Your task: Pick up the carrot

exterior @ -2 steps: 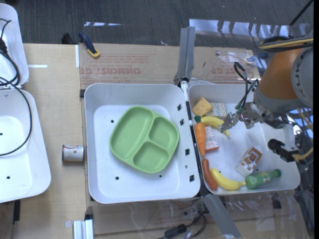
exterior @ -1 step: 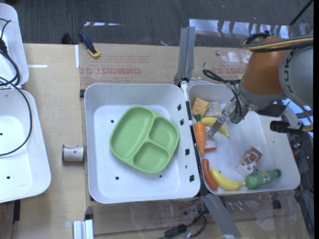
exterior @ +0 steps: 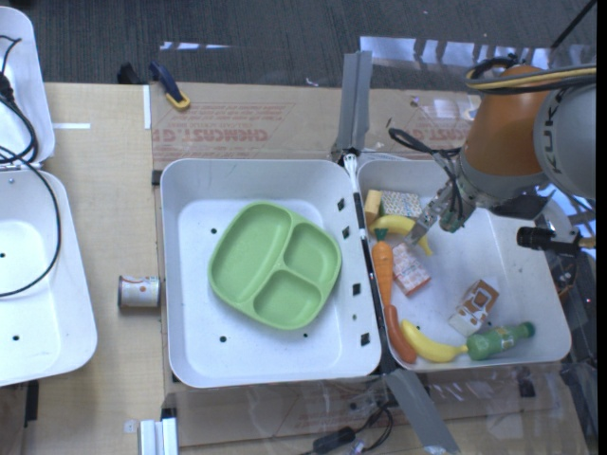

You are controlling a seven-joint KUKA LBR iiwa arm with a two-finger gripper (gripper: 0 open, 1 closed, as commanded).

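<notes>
The carrot (exterior: 382, 271) is orange with a small green top and lies lengthwise along the left wall of the right bin (exterior: 531, 254). My gripper (exterior: 438, 221) hangs over the upper middle of that bin, to the right of and a little beyond the carrot's top end. It is just past a yellow banana (exterior: 396, 224) and is apart from the carrot. Nothing shows in its grasp. The orange-banded wrist (exterior: 503, 131) rises behind it at the right.
The right bin also holds a pink-and-white box (exterior: 410, 273), a patterned box (exterior: 400, 204), a yellow block (exterior: 373, 203), a red-orange pepper (exterior: 396, 336), a second banana (exterior: 432, 346), a green bottle (exterior: 498, 340) and a small carton (exterior: 474, 305). A green divided plate (exterior: 275, 265) lies in the left bin (exterior: 190, 339).
</notes>
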